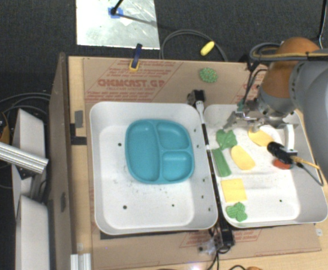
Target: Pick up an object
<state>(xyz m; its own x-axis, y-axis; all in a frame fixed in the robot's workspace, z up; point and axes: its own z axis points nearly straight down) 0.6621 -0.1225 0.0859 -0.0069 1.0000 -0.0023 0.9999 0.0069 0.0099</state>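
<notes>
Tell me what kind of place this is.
Probably a robotics lab bench set up for picking trials: a grey robot arm reaches over a white bin of small toy food pieces, beside a second bin holding a blue divided plate.

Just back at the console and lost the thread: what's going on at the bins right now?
The arm reaches in from the right, its claw over the far end of the right bin, close to a green piece and a yellow piece. I can't see it holding anything. A yellow square lies nearer the front. A blue divided plate sits in the left bin.
</notes>
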